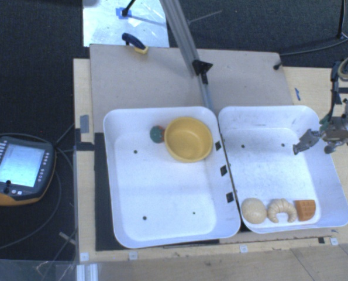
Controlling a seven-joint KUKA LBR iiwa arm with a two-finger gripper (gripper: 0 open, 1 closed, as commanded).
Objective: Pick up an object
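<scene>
In the left bin (162, 215) a yellow bowl (188, 139) sits at the far side, and a small dark green ball (157, 134) touches its left rim. Along the near edge of the right bin (267, 157) lie a beige rounded bun (254, 210), a pale croissant (282, 210) and an orange block (305, 209) in a row. My gripper (315, 146) hovers over the right bin's far right edge. It is open with nothing between its fingers, well away from the three items.
A slanted metal pole (182, 31) reaches the gap between the bins at the back. A teach pendant (17, 170) lies on the floor to the left. A small yellow-and-black clamp (135, 43) rests on the cardboard sheet (238, 81) behind the bins.
</scene>
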